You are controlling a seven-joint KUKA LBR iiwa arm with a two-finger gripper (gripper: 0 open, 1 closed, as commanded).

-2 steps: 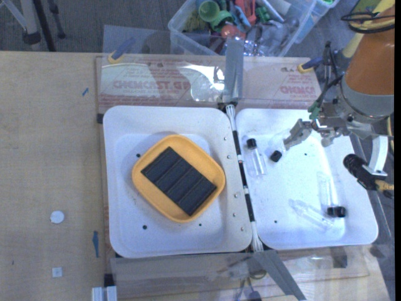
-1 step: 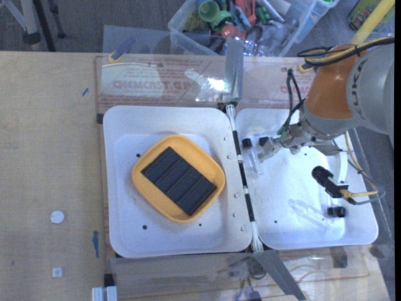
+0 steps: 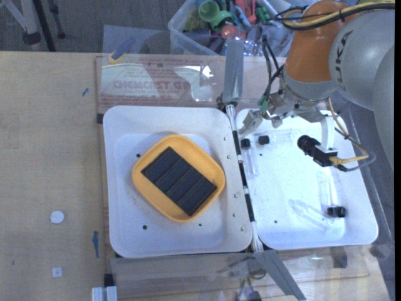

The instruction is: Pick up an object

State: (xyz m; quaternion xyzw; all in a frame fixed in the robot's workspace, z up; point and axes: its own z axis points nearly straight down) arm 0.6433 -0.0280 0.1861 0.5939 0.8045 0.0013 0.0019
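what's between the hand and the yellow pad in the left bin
In the camera view, the two bins' adjoining rims lie between the hand and the yellow pad, plus bare white bin floor.

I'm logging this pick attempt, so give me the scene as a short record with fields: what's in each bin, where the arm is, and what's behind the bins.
left bin: yellow tray with dark ridged insert, lying flat near the middle
right bin: no loose object that I can make out
arm: over the right bin's far edge
gripper: low over the right bin's far left corner
behind bins: clear tub of coloured toys
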